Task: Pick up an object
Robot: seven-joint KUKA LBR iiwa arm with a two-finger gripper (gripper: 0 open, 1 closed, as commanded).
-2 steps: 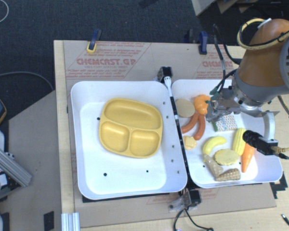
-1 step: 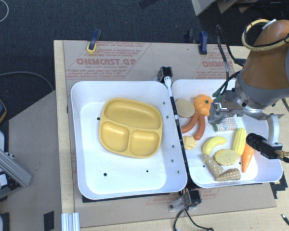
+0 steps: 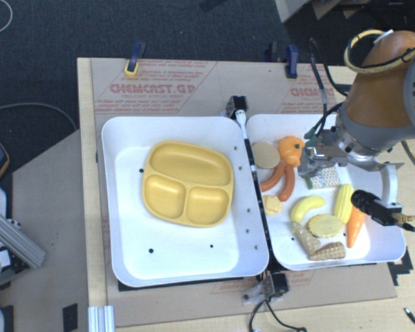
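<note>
A yellow divided plate (image 3: 187,183) lies mid-left bin (image 3: 124,254). In the right bin (image 3: 387,251), toy food clusters: an orange octopus (image 3: 290,151) near the far left corner, a banana (image 3: 308,207) centrally, a carrot (image 3: 355,227) rightward. The gripper (image 3: 317,159) hovers beside the octopus; its grip cannot be told.

a smooth, slightly glossy yellow plastic tray (image 3: 187,184) is seen in a glossy white plastic bin (image 3: 124,206), and matt brown paper-faced board (image 3: 173,81) is seen beneath both bins.
</note>
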